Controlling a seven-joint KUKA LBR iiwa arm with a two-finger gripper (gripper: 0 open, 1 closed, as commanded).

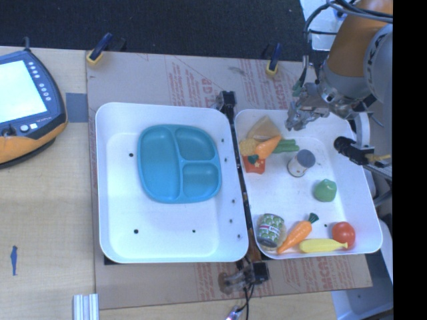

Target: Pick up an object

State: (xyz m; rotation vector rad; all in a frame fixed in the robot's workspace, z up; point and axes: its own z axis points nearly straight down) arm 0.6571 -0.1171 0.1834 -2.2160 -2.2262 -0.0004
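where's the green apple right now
The green apple lies in the right bin, toward its right side, just below and right of the small grey can and above the tomato.

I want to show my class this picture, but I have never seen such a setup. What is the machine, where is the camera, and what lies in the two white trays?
The machine is a grey robot arm with an orange band, reaching in from the right. Its end effector hangs above the far end of the right bin; I see nothing held in it. The one camera looks down at a slant from above the bench. The left bin holds a blue divided plate. The right bin holds toy food: two carrots, a banana, a tomato, a green fruit and a small can.
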